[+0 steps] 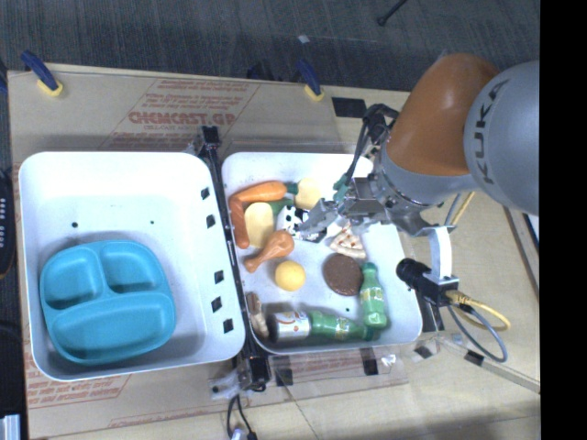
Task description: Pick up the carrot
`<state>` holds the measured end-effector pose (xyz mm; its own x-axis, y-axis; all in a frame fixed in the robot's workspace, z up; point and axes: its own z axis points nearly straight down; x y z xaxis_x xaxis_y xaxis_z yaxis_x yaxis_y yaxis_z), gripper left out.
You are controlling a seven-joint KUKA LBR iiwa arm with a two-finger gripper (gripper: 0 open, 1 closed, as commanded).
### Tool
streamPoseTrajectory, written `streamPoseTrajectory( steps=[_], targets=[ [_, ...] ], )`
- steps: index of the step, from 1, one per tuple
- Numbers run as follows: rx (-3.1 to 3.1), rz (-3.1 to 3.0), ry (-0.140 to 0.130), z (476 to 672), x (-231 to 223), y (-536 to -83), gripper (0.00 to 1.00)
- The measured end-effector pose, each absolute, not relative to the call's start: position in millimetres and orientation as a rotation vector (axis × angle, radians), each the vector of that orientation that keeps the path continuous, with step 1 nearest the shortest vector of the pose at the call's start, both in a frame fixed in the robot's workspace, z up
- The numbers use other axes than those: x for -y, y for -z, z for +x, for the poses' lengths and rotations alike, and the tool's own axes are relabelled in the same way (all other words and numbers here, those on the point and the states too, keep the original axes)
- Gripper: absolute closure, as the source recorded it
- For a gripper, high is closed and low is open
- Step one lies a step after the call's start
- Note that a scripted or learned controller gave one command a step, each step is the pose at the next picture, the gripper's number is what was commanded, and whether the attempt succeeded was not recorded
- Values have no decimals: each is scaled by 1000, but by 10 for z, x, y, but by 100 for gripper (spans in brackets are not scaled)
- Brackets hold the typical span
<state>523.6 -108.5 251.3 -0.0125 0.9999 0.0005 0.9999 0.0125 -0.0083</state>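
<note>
Near edge of right bin (pixel 404 324): two green bottles (pixel 341 324), a brown cookie (pixel 344 274), a yellow ball (pixel 290 275). Mid-bin: my gripper (pixel 321 220) low over the clutter, next to a pizza slice (pixel 348 242) and a black-and-white toy (pixel 292 218). Can't tell if it's open or closed; nothing visibly held. Carrot (pixel 260 192) is further back-left, near the divider, above a drumstick (pixel 268 250). Looks like approach phase. Next: shift left/back and line up along the carrot.

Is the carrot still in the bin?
Yes. The carrot lies flat in the right bin, near its back-left corner, apart from the gripper.
</note>
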Motion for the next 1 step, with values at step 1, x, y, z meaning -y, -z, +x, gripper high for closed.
streamPoseTrajectory(
  steps=[1],
  targets=[
    [2395, -2010, -15, 5405, 1335, -1174, 0]
  ],
)
